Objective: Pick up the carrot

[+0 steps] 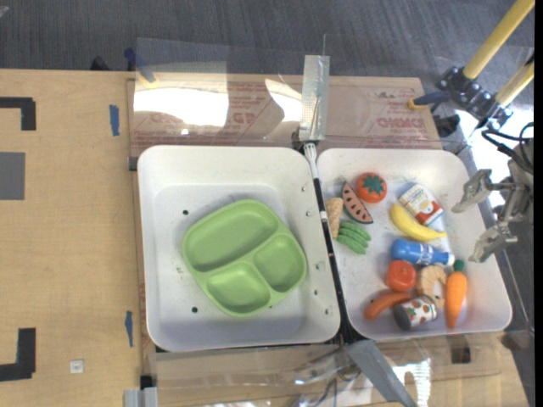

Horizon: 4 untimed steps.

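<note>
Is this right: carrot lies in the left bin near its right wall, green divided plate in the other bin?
Wrong bin. The camera view shows the carrot in the right bin, near its right wall. The green divided plate sits in the other bin, the left one.

I am seeing faint red print on the clear panel (386,113) behind my bins, too blurred to read; no other text is showing legibly.
</note>
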### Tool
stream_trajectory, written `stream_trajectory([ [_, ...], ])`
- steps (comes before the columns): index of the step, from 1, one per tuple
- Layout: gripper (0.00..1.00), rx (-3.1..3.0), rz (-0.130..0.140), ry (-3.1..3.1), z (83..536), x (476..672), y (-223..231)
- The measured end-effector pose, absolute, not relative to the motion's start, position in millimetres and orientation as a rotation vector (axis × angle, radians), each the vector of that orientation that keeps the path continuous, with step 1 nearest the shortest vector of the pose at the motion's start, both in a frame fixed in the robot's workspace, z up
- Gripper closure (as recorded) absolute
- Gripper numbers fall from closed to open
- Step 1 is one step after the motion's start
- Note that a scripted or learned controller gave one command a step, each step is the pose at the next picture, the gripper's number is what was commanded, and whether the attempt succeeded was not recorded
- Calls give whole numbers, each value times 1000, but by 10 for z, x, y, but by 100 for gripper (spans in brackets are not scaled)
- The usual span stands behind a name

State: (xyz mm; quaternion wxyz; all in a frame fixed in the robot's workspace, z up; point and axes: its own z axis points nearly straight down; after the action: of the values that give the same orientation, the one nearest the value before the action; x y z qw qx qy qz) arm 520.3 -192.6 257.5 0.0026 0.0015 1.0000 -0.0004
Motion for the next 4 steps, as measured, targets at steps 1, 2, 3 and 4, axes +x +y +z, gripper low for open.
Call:
stream_trajectory([
  [1, 0, 364, -2, 3113, 1032, 4908, -2215],
  [2, 100, 359, -5, 3108, 1135, 4930, -2205],
  [3, 0, 359, -4, 3109, 1128, 4928, -2201],
  [4, 0, 844, 1, 3017, 898, 4831, -2110],
])
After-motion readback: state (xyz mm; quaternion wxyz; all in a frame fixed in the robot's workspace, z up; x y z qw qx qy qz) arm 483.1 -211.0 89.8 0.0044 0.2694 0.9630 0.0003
